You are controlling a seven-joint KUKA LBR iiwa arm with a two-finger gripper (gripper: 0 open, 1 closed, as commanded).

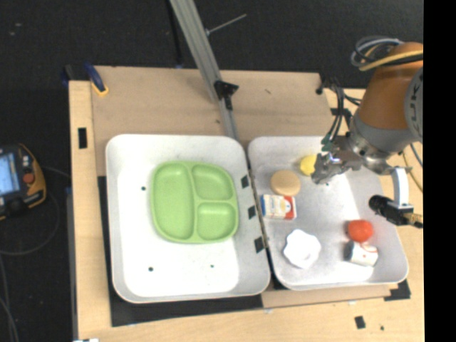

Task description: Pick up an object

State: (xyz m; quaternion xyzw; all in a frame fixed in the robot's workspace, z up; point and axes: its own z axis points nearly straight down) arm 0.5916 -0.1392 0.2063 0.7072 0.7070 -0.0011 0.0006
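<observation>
Gripper low over right bin, its upper middle; can't tell its state. Yellow object just beside me at 9 o'clock: likeliest pick. I'd centre over it before descending, else I'll nudge it off. Tan round object near at 8 o'clock crowds that side. Farther: red-and-white packet, white crumpled object, red ball. Far 9 o'clock, green divided tray in left bin.
</observation>
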